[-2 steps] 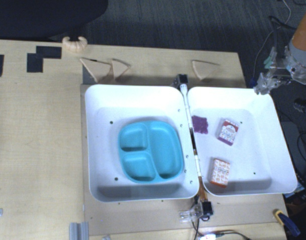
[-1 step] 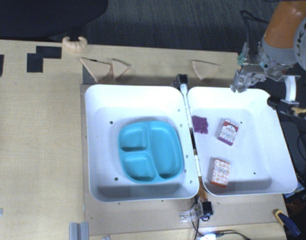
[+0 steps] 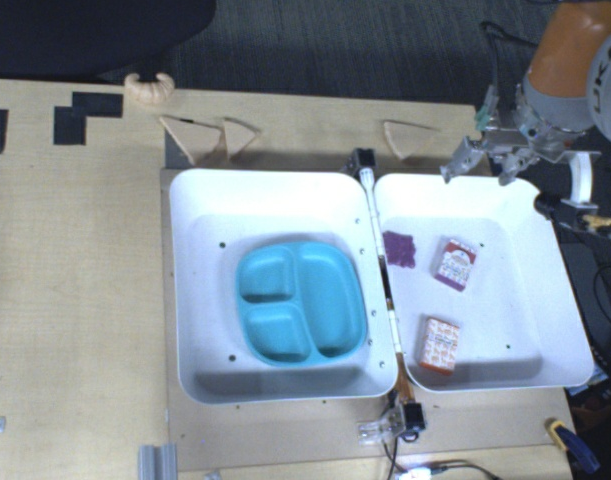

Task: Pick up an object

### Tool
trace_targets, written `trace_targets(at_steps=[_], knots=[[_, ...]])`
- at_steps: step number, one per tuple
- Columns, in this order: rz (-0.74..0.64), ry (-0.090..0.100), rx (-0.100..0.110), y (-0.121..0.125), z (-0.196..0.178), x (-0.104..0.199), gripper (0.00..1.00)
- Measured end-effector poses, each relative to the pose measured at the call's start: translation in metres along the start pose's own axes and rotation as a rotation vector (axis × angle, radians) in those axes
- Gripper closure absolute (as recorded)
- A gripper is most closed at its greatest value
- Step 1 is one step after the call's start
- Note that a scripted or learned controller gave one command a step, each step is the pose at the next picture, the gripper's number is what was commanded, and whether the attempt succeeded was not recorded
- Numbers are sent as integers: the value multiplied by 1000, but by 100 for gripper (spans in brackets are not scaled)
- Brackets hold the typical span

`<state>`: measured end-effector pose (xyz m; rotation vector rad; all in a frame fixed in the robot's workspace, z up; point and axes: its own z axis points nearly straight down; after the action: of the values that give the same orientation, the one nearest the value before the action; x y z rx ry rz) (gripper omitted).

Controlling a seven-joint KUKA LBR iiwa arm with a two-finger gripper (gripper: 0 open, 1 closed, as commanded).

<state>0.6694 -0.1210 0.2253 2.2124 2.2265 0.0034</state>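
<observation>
In the right bin (image 3: 557, 298) lie three small things: a purple crumpled piece (image 3: 399, 249) near the left wall, a red-and-white packet (image 3: 455, 264) in the middle, and an orange-and-white carton (image 3: 440, 344) toward the front. My gripper (image 3: 477, 174) hangs over the bin's back rim, above and behind these things. Its fingers are spread open with nothing between them. The grey arm with its orange band (image 3: 570, 53) comes in from the upper right.
The left bin (image 3: 190, 268) holds a blue divided tray (image 3: 301, 301). A black-tipped divider (image 3: 375, 228) runs between the bins. Cables lie at the right edge and near the front of the bench.
</observation>
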Motion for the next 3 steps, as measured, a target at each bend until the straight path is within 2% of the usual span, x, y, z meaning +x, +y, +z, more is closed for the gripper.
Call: trace_targets(at_steps=[1, 2, 3], knots=[[3, 0, 4, -22, 129, -35, 0], [4, 0, -2, -86, 138, -19, 0], [3, -1, -8, -84, 127, -19, 100]])
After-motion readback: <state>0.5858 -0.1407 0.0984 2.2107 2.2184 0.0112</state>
